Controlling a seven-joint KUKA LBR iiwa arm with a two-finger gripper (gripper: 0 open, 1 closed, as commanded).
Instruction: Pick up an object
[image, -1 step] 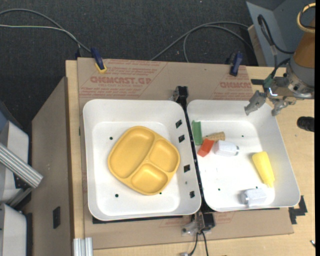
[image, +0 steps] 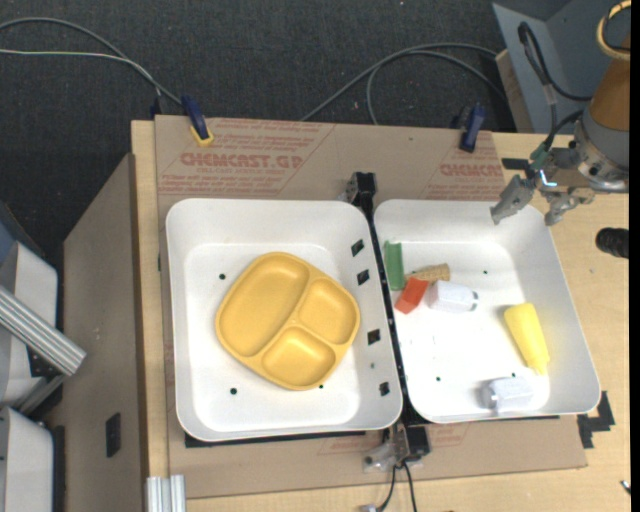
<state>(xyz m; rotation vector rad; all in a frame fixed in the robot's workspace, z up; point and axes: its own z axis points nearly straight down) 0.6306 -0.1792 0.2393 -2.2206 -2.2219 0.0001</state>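
Observation:
My gripper (image: 532, 203) hangs over the far right rim of the right bin (image: 470, 400), its two fingers spread apart with nothing between them. Below it in that bin lie a green block (image: 394, 263), a tan piece (image: 432, 272), an orange-red piece (image: 411, 296), a white object (image: 452, 296), a yellow banana-shaped object (image: 527, 336) and a grey-white object (image: 509, 392). All of them lie nearer the camera than the gripper, none touching it.
The left bin (image: 190, 300) holds a yellow divided plate (image: 288, 320). A black divider (image: 377, 290) runs between the bins. Blue clamps (image: 197, 122) (image: 470, 128) grip the cardboard sheet behind them.

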